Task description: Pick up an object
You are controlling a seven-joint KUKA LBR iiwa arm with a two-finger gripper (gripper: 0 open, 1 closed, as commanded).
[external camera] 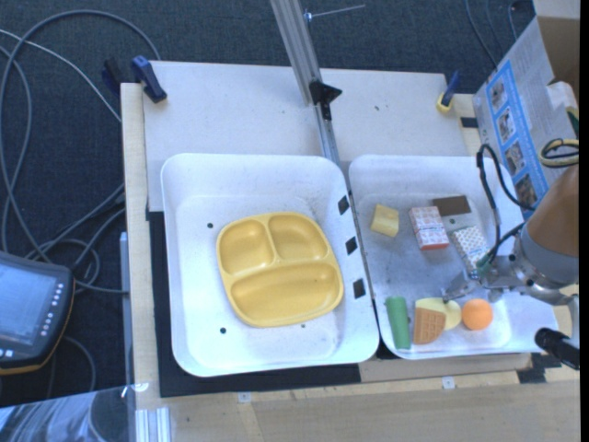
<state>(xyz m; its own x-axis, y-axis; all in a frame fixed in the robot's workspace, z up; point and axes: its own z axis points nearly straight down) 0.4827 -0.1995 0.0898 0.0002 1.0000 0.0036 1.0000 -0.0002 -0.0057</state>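
The right bin (405,175) holds several small items. At its back lie a yellow block (385,220), a red-and-white box (428,227), a brown block (451,206) and a white patterned box (469,243). Along its front wall sit a green cylinder (397,320), an orange wedge (428,323), a yellow piece (451,312) and an orange ball (477,315). My gripper (470,281) hangs low at the bin's right side, just behind the ball and the yellow piece and in front of the patterned box. It is open, with nothing between its fingers.
The left bin (184,247) carries a yellow divided tray (278,268). A metal pole (299,35) rises from the seam between the bins. A cardboard box with a blue printed sheet (515,109) stands at the right, behind the arm.
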